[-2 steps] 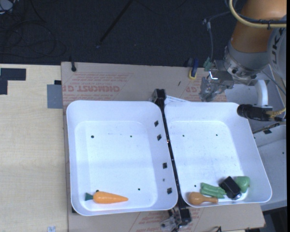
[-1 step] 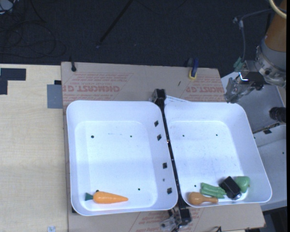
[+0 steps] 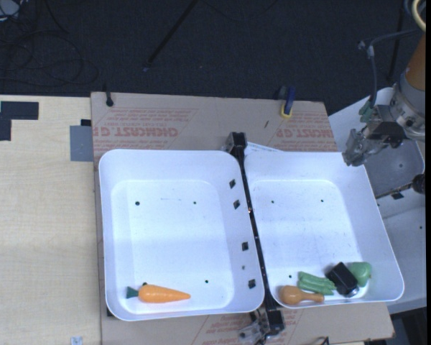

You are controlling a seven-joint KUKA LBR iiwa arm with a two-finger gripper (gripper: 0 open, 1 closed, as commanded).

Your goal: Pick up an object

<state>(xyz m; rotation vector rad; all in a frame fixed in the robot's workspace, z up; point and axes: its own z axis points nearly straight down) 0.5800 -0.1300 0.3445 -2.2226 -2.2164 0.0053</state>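
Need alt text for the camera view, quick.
A toy carrot lies in the left bin; a green toy, a black block and an orange gourd-shaped toy cluster in the right bin. The end effector hangs past that bin's far right corner.

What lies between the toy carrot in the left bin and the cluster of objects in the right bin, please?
In the camera view, the black divider where the bins meet lies between the carrot and the cluster; otherwise only bare white bin floor.

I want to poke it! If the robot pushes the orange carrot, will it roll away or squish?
The carrot looks like a smooth, shiny plastic toy, so it probably stays stiff rather than squishing. Its round, tapered body would likely roll in a curve, not straight. It lies near the left bin's front wall, which should stop it quickly. The glossy surface may slip in the hand.
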